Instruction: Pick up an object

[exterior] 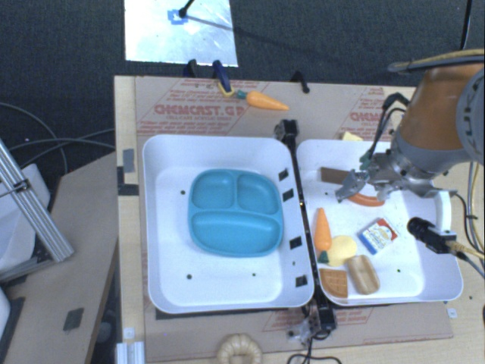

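1. Gripper [355,187] low over the right bin [436,279], reached in from the right under the grey wrist and orange band of the arm [439,120].
2. Metal fingers [348,186] pointed left and down, seemingly a little apart; too small and blurred to tell how far open, and nothing plainly seen clamped between them.
3. Just beside the fingertips, an orange-red sausage-like piece [369,200] lying flat on the bin floor, partly hidden by the gripper body; contact impossible to tell.
4. Just left of the gripper, a dark brown rectangular piece [331,175] lying flat near the bin's upper left.
5. Further toward the near edge, a toy carrot [323,228] lengthwise along the left wall, tip pointing away.
6. Below the carrot, a yellow rounded piece [342,247], touching a waffle-patterned square [334,281] and a tan bread roll [363,273].
7. Right of those, a small blue and red packet [377,235], tilted, apart from the rest.
8. At the bin's far edge, a pale yellow piece [352,136], partly hidden.
9. In the left bin [170,279], a blue divided plate [235,211], roughly central.
10. Outside the bins, on the cardboard beyond, a second carrot [263,100]; at the near edge, a beige ring [241,349].
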You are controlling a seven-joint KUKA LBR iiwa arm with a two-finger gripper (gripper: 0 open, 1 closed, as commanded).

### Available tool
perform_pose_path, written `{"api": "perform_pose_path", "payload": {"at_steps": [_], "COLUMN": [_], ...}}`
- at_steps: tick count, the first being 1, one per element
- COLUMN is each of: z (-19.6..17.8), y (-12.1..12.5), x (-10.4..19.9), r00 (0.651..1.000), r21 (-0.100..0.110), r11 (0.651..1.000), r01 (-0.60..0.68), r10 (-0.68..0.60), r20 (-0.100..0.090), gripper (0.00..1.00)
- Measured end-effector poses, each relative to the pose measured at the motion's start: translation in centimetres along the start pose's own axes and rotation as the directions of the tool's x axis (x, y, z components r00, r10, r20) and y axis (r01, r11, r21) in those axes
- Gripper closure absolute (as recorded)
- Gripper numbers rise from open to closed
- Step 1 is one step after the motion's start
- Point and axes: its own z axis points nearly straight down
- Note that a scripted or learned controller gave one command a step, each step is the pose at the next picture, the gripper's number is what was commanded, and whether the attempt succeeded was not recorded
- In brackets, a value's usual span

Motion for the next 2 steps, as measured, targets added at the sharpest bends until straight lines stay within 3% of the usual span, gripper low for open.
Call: {"api": "perform_pose_path", "payload": {"at_steps": [1, 2], "z": [-0.7, 3.9], "y": [0.3, 0.8], "x": [0.0, -0.6], "r00": [1.0, 1.0], "r21": [-0.013, -0.009], "r11": [1.0, 1.0], "r01": [0.002, 0.0], "r10": [-0.002, 0.001], "r20": [0.001, 0.001], "gripper": [0.0, 0.0]}}
